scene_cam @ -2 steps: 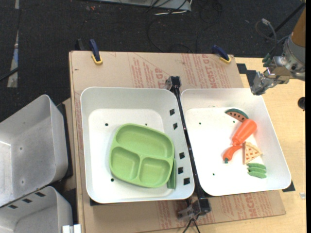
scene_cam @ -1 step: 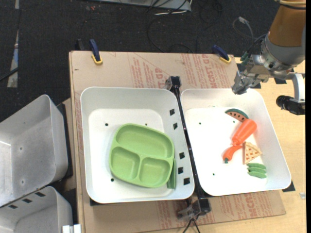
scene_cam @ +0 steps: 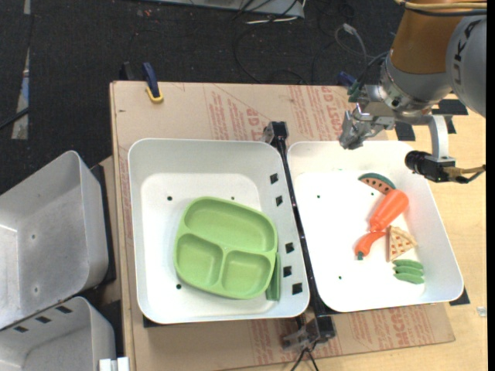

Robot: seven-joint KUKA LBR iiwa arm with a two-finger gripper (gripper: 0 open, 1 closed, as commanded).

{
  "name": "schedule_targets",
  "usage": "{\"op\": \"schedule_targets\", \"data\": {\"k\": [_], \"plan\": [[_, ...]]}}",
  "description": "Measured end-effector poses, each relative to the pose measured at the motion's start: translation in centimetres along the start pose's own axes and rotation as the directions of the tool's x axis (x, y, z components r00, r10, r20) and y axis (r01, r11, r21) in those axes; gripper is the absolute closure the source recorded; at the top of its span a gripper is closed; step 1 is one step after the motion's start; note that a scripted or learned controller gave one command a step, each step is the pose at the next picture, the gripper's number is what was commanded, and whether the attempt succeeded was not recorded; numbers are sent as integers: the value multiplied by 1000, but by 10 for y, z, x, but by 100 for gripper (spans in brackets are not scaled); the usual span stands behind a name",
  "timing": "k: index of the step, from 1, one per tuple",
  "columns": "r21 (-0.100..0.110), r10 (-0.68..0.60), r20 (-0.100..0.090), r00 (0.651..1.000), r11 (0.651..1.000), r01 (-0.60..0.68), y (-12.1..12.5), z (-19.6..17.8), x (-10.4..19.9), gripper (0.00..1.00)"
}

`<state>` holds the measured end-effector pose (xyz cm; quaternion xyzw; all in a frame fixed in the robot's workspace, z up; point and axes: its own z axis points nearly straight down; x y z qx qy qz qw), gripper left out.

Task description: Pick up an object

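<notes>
I hold the gripper above the far rim of the right bin, at its back left corner. I cannot tell from this slanted view how the fingers are set, so I would confirm they are spread before descending.

The candidate objects lie grouped toward the right side of that bin: a watermelon slice at the back, a carrot lying at a slant in the middle, a pizza slice touching the carrot's lower side, and a pea pod nearest the front. The left bin carries a green divided tray.

Recommended procedure:
1. I choose the carrot; it looks the thickest and offers the best purchase.
2. I move the gripper forward and to the right until it stands over the carrot's thick upper end, clear of the pizza slice.
3. I turn the wrist so the fingers close across the carrot's narrow width, not along its length.
4. I descend straight, close, then lift.
</notes>
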<state>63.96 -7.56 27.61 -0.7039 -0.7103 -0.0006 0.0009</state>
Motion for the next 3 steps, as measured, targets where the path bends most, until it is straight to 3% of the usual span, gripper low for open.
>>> {"op": "schedule_targets", "data": {"k": [2, 3], "plan": [[-1, 1, 1, 1000, 1000, -1, -8, 13, 115, 100], [3, 2, 2, 1000, 1000, -2, -11, 36, 170, 100]]}}
